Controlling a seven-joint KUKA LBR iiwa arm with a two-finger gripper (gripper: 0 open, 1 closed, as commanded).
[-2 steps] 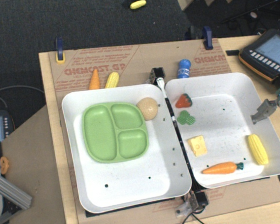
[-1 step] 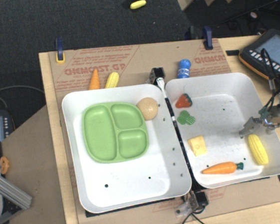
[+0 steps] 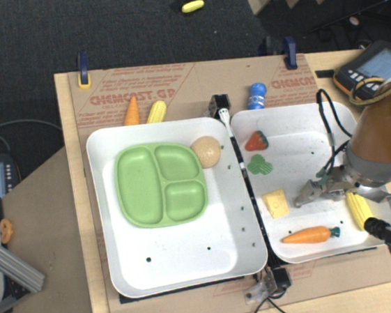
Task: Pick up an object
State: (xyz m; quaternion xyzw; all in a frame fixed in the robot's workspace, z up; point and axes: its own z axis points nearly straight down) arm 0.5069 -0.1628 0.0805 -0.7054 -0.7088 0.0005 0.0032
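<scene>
The gripper [image 3: 310,194] is seen low inside the right bin [image 3: 296,116], its metal jaws pointing toward the view's left. Whether the jaws are open or closed cannot be told from this angle, and nothing is seen between them.

5 candidate objects lie in that bin: a yellow cheese block [image 3: 276,204] just beside the jaw tips, a toy carrot [image 3: 310,235] near the front wall, a corn cob [image 3: 359,210] by the wrist, a green leafy piece [image 3: 259,166] and a red strawberry-like piece [image 3: 255,140] further back. In the left bin [image 3: 174,274] a green 3-compartment plate [image 3: 161,183] lies flat, with a tan ball-shaped thing [image 3: 207,151] touching its far right corner.

The cheese block is judged the likeliest target. A good grasp would call for the jaws to be centred over it, opened wider than the block, lowered until the bin floor is nearly met, then closed across 2 flat opposite sides before any lift. The nearby carrot should be kept out of the closing path.

On the brown board over the desk [image 3: 173,84], red print reading roughly "CHEMCAST GP" can be made out; smaller lines are illegible.
</scene>
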